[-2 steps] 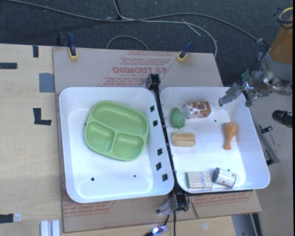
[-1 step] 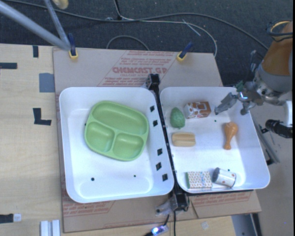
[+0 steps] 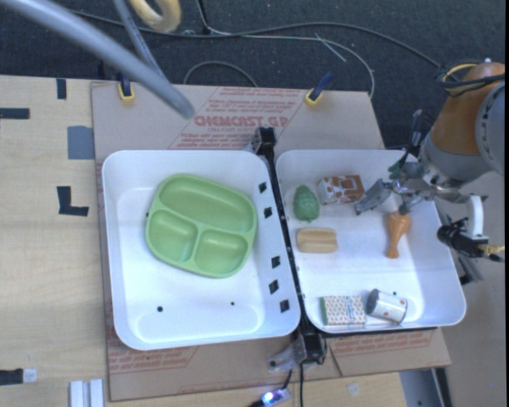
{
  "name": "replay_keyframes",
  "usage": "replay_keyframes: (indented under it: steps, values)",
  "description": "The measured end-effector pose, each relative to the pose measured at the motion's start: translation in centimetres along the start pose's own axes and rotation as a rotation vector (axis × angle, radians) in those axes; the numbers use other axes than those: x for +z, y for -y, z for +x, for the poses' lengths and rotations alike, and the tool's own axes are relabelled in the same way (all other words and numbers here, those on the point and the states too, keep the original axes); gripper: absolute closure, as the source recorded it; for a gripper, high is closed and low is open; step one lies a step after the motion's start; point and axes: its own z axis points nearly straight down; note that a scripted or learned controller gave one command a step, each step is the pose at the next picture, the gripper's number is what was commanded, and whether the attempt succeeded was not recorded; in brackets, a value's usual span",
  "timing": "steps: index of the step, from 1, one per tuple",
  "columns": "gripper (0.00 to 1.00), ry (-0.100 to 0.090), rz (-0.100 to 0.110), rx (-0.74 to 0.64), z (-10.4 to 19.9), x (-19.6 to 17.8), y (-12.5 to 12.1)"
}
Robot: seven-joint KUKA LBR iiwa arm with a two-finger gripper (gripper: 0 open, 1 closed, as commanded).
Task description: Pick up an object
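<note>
The tool, its opening impossible to tell, is hovering beside the orange toy drumstick near the right bin's right edge, apparently light, rigid, graspable mid-shaft.

A green divided plate lies in the left bin (the right bin holds small items)

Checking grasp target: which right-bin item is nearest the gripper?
The orange drumstick, just below the gripper; the others lie further left or at the bin's front.
</note>
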Motion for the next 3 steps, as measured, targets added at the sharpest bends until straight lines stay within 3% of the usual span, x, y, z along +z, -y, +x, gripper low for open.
replay_keyframes:
  steps: [1,2,3]
  values:
    - [0.0,0.003,-0.009,-0.002,0.1,4.7,-0.1]
    - [1.0,0.003,-0.011,-0.002,0.1,3.3,-0.2]
    - [1.0,0.0,-0.009,0.001,-0.1,-2.8,0.3]
